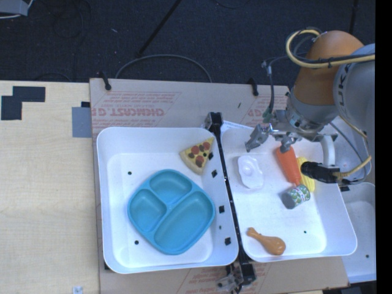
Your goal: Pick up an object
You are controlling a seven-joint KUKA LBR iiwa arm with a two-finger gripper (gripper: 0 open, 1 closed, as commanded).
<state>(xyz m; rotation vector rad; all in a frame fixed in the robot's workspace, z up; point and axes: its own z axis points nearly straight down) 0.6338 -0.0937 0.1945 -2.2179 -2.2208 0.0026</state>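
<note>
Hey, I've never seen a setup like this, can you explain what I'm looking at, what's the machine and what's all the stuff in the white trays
One camera looks down at a slant on a bench. The grey and orange machine on the right is a robot arm; its gripper hangs over the right bin. That bin has toy food: a carrot, something yellow beside it, a white piece, a small green can and a chicken drumstick. The left bin has a blue divided plate and a pizza slice. I can't see anything held.

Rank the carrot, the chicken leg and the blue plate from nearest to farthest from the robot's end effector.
From the end effector:
1. Carrot, right bin, just below it.
2. Chicken leg, right bin's near edge.
3. Blue plate, left bin.
</note>
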